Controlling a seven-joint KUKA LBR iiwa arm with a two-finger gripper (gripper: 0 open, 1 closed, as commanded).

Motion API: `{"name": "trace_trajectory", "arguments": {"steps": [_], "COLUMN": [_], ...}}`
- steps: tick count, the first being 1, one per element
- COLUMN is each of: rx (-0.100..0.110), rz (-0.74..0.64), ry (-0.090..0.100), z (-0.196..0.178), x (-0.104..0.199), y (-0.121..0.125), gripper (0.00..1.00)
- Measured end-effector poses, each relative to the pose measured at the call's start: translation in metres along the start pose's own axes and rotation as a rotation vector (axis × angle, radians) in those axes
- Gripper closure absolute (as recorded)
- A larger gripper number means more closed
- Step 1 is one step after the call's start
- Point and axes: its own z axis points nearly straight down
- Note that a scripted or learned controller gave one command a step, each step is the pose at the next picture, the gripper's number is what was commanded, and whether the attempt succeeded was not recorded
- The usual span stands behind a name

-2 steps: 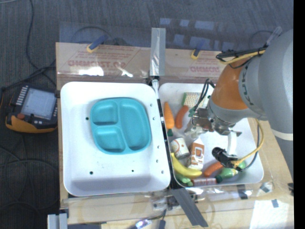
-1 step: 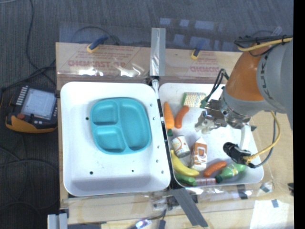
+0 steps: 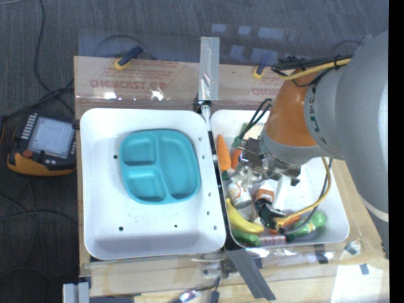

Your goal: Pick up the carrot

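Observation:
The carrot is orange and long, and it lies against the left wall of the right bin, pointing toward the back. My gripper hangs low in that bin, just right of the carrot and over a pile of toy food. The wrist and its orange band cover the space between the fingers. I see nothing gripped.
A yellow banana, a green item and other small food pieces crowd the front of the right bin. The left bin holds a teal sectioned plate. A handheld pendant lies on the floor at left.

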Motion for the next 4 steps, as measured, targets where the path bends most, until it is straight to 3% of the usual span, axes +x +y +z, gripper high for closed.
{"name": "trace_trajectory", "arguments": {"steps": [1,2,3,4], "rx": [-0.005,0.0,0.0,0.0], "rz": [-0.033,0.262,0.263,0.326], "ry": [-0.003,-0.001,-0.001,-0.002], "z": [-0.052,0.0,0.0,0.0], "x": [-0.077,-0.01,-0.011,-0.076], "y": [0.049,0.022,0.023,-0.005], "gripper": [1.0,1.0,0.0,0.0]}}
